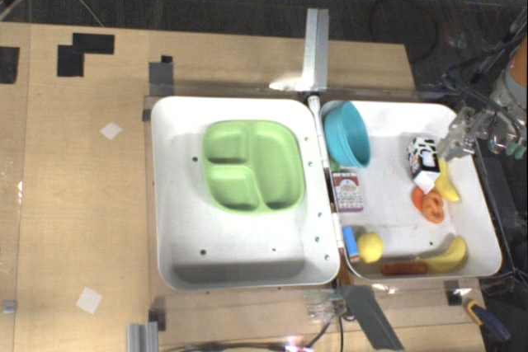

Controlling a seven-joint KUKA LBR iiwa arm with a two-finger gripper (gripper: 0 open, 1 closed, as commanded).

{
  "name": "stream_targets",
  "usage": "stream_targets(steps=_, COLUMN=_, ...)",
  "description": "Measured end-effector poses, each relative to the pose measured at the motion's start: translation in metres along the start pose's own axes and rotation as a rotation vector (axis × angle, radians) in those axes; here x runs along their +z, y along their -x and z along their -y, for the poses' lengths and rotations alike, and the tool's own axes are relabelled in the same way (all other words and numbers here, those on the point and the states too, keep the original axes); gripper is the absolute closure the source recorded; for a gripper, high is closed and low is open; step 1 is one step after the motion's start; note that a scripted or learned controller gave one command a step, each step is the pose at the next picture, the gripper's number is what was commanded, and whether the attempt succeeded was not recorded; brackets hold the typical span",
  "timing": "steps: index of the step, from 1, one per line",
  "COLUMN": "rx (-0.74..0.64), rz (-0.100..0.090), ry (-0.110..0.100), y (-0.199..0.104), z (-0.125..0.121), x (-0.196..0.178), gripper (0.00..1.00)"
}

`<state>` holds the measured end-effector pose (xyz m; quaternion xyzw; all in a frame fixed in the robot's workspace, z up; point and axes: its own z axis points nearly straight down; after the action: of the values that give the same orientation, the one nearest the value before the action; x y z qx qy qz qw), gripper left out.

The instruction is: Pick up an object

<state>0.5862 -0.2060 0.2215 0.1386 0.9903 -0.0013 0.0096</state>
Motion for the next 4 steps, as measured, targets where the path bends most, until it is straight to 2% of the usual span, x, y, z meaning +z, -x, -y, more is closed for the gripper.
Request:
stream_targets(steps=1, rx=0.066, rz=-0.005, ry=0.002, y=0.072, z=-0.023, x=-0.033, gripper=1.0)
stream_targets(steps=2, rx=0.067, rz=-0.007, ry=0.001, y=0.072, z=-0.022, x=-0.032, gripper=0.0)
stream_targets(steps=3, rx=0.15, rz=-0.013, ry=0.0, y=0.066, z=-0.021, x=0.129, gripper=0.0)
stream_targets(steps=4, rx=0.395, rz=-0.01, ry=-0.001, y=0.045, z=-0.014, x=0.134, gripper=0.0)
